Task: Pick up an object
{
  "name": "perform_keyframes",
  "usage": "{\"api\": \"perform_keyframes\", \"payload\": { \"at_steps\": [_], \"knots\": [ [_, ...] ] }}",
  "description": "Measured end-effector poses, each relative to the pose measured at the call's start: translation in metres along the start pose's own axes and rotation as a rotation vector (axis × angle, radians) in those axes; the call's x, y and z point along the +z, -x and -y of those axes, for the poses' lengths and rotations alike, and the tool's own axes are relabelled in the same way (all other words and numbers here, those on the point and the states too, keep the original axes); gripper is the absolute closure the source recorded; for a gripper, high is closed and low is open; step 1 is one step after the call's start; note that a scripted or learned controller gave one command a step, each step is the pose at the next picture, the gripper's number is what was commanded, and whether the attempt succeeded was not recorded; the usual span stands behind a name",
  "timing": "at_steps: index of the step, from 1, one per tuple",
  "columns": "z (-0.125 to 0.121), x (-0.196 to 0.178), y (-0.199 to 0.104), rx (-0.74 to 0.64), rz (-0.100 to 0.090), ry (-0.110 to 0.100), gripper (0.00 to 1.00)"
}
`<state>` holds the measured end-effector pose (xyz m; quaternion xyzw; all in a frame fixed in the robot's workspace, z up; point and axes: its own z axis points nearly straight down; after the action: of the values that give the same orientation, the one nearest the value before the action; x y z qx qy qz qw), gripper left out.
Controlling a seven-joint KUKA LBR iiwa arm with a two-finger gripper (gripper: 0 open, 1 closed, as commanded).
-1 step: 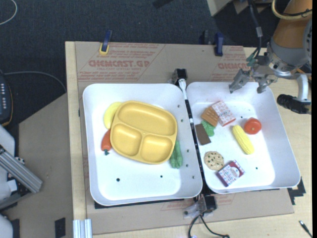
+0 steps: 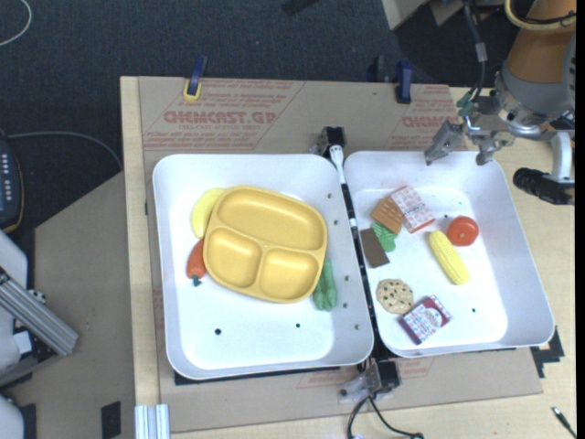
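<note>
Tomato (image 2: 463,230) in right white bin (image 2: 521,273)

A dark grey carpeted floor (image 2: 137,26) is surrounding a pale wooden bench (image 2: 539,199) that is carrying a brown cardboard sheet (image 2: 274,108) clamped at its far edge, while a thin white cable (image 2: 11,26) is lying looped at far left.

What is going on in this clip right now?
A KUKA arm's end effector, fingers spread and holding nothing, hovers over the far edge of the right bin. That bin holds toy food: a tomato, corn cob, cookie and small packets. The left bin carries a yellow divided tray. Nothing has been picked up yet.
</note>
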<state>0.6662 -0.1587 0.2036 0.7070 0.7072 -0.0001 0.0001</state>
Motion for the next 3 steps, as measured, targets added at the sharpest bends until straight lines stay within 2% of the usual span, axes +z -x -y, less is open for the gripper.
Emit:
{"api": "perform_keyframes", "payload": {
  "at_steps": [1, 2, 3],
  "knots": [
    [0.001, 0.044, -0.005, -0.001, -0.001, -0.006, 0.0],
    [0.009, 0.104, -0.012, -0.001, -0.002, -0.008, 0.0],
    [0.006, 0.114, -0.012, -0.002, -0.001, 0.003, 0.0]
  ]
}}
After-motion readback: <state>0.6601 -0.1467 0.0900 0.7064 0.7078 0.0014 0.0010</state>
